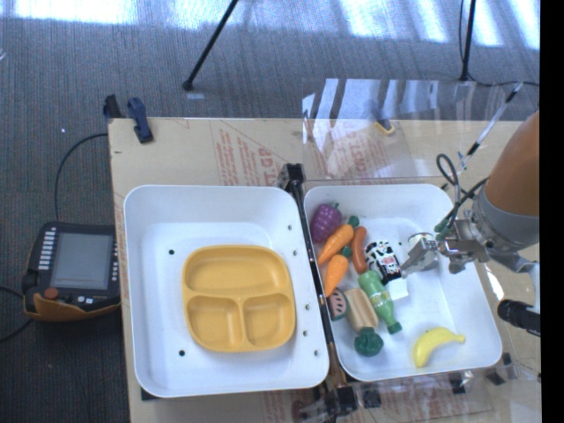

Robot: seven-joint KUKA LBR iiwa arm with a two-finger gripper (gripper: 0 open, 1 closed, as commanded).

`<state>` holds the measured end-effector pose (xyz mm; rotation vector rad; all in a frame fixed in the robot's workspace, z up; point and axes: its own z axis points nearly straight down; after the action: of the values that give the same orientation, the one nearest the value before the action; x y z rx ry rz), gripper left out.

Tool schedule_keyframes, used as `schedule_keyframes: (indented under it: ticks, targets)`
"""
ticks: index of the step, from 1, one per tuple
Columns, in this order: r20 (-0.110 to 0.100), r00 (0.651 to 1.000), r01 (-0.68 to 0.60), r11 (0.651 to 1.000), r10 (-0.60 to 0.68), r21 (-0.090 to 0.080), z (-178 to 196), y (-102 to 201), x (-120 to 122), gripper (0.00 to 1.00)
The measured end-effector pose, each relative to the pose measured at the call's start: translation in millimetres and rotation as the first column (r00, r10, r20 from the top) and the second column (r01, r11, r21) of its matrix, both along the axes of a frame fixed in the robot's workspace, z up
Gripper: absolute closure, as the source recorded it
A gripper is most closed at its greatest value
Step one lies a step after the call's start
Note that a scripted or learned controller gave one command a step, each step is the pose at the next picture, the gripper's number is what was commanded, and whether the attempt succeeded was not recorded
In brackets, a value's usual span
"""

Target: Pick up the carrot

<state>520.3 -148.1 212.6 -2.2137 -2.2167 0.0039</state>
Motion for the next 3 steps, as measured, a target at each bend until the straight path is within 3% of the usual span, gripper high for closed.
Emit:
schedule_keyframes:
  ticks: [1, 2, 3]
  targets:
    - [-0.002, 0.987, 0.159, 0.987, -0.159, 0.001, -28, 92, 59, 0.00]
    - [0.005, 0.975, 0.223, 0.975, -0.223, -0.004, -95, 63, 113, 0.00]
    - [0.006, 0.853, 0.522, 0.853, -0.522, -0.003, -123, 59, 107, 0.00]
